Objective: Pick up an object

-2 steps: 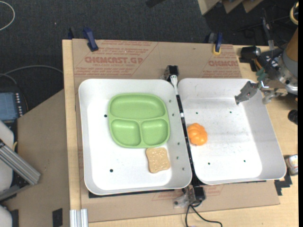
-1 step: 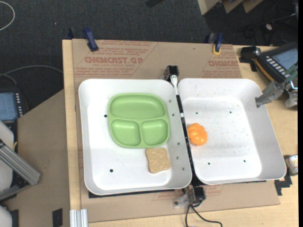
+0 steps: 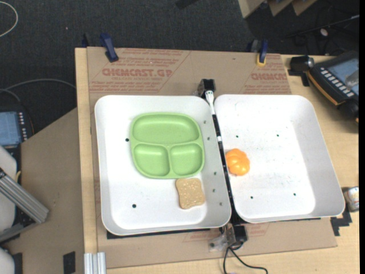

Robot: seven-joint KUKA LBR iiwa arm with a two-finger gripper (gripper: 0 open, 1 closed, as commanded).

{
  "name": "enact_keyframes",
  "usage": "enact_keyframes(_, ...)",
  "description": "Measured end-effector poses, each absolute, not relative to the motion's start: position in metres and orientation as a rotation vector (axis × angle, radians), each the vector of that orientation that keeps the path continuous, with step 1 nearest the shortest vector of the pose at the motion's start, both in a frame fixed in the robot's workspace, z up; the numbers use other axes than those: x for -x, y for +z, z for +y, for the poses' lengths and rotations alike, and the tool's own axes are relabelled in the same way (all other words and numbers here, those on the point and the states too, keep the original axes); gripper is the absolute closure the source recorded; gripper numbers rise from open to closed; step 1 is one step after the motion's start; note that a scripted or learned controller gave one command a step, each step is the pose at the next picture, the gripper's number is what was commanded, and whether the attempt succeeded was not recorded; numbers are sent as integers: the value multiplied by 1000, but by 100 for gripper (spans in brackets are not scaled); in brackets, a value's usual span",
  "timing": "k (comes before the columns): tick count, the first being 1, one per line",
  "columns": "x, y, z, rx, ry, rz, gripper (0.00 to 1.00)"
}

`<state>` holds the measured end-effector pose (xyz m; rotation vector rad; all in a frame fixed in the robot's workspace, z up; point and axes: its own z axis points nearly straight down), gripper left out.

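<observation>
Two shallow white bins sit side by side on the counter (image 3: pixel 142 67), a brown board with reddish lettering along its far edge.

The left bin (image 3: pixel 108 170) holds a green divided plate (image 3: pixel 167 144). The plate lies flat in the far and middle part of the bin, with one wide compartment on its far side and two smaller ones on its near side. A slice of toast (image 3: pixel 190 193) lies flat just near of the plate's right near corner, close to the bin's right wall. Whether it touches the plate cannot be told.

The right bin (image 3: pixel 285 153) holds an orange ball-shaped object (image 3: pixel 237 162). It rests against the bin's left wall, about midway between the far and near ends and well apart from the right wall. The floor of this bin is speckled with dark flecks.

A black clip (image 3: pixel 206 87) joins the bins at their far ends, and another clip (image 3: pixel 236 233) with a trailing cable sits at the near ends. A blue clamp (image 3: pixel 108 47) grips the counter's far left edge and a yellow-and-blue clamp (image 3: pixel 262 52) its far right edge. A handheld control unit (image 3: pixel 339 79) lies at the far right.
</observation>
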<state>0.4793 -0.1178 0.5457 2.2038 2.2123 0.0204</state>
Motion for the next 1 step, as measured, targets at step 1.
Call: enact_keyframes(1,-478,390,-66,-2226,-14,2236,0)
